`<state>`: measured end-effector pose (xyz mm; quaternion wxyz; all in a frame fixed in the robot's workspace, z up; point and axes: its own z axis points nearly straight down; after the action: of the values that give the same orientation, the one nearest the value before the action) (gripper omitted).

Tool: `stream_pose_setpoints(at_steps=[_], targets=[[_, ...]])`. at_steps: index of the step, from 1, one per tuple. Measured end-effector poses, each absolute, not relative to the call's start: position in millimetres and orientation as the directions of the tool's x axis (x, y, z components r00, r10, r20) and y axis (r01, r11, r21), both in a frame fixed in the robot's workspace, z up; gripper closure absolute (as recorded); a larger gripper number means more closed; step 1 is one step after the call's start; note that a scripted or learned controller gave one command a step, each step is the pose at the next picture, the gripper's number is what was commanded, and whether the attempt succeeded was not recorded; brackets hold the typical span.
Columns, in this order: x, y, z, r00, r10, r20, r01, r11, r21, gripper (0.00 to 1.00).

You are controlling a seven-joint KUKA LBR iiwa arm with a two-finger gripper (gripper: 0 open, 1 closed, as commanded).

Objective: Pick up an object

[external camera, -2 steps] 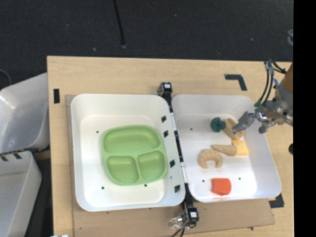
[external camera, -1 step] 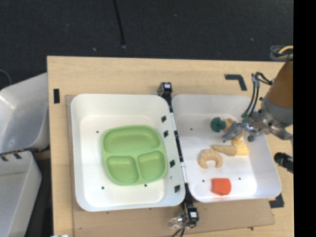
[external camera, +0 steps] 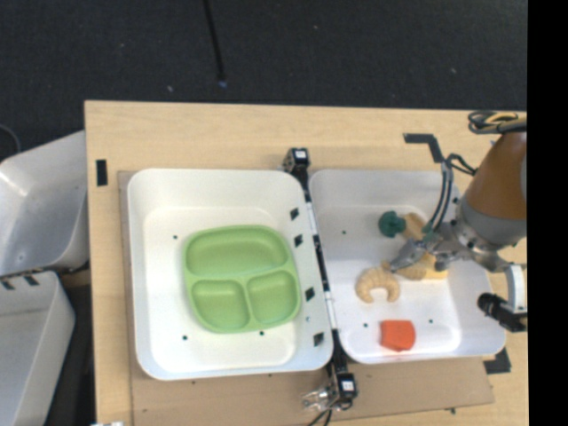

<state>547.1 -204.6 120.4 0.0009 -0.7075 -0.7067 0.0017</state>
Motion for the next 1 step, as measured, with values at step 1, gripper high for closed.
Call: stream_pose_setpoints(at_steps=[1], targets=[[553.1, -207.5, 107.6, 0.000, 1.000, -0.010, 1.000, 0.000, 0.021, 0.00]])
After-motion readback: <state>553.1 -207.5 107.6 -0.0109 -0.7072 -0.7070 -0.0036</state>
